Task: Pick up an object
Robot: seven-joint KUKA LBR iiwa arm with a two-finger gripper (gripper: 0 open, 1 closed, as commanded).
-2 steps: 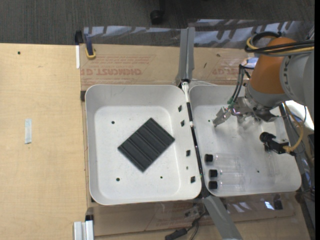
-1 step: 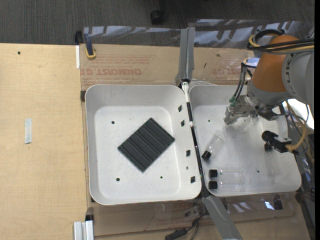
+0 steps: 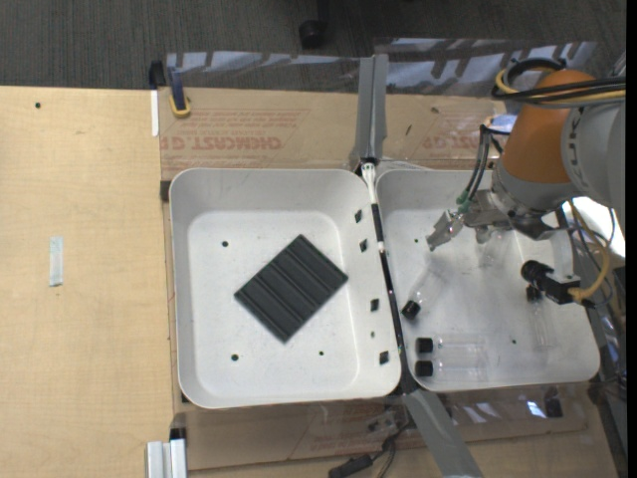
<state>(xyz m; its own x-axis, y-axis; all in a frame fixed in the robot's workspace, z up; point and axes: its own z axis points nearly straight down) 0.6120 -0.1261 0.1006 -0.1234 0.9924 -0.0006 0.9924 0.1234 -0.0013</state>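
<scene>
- The ribbed black mat [image 3: 292,288], a flat dark rectangle with grooves, lies near the middle of the left bin [image 3: 199,366], turned diagonally so its long axis runs from lower left to upper right; the grooves follow that same line.
- The left bin sits on a brown cardboard sheet [image 3: 269,127], with a pale wooden benchtop [image 3: 80,267] to its left and dark carpet [image 3: 149,18] beyond.
- The right bin [image 3: 587,361] touches the left one along a shared edge fitted with small black clips.
- The arm [image 3: 557,137] reaches over the right bin's upper part, and the gripper [image 3: 468,217] hangs above its floor, well apart from the mat; whether its fingers are spread or closed cannot be told.
</scene>
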